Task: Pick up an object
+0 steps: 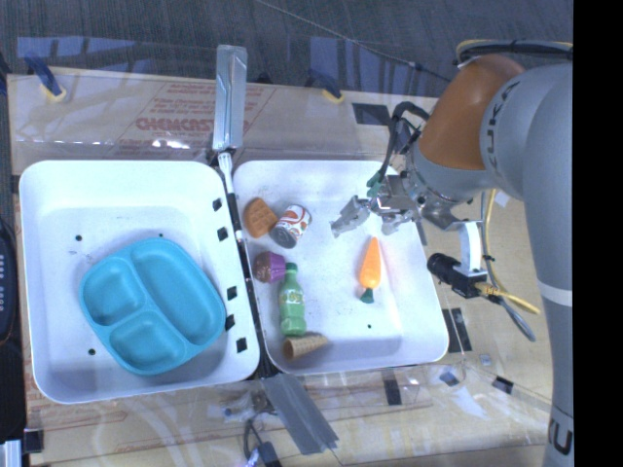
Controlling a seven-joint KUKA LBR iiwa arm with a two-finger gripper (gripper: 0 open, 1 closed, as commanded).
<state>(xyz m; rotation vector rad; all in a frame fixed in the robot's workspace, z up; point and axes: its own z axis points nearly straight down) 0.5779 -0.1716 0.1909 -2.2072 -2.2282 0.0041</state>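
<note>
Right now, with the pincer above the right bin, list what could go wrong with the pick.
1. The pincer sits up and to the left of the carrot, not over it; closing here would likely catch nothing.
2. The green bottle, purple toy and cone lie close together by the right bin's left wall, so a grasp there may nudge neighbours or hit the wall.

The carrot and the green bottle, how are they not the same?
The carrot is orange with a small green end; the bottle is green with a label. The carrot lies alone in the open middle of the right bin, just below the claw; the bottle lies near the bin's left wall, among other toys. Both lie flat, pointing roughly up and down the picture, in the same bin.
</note>
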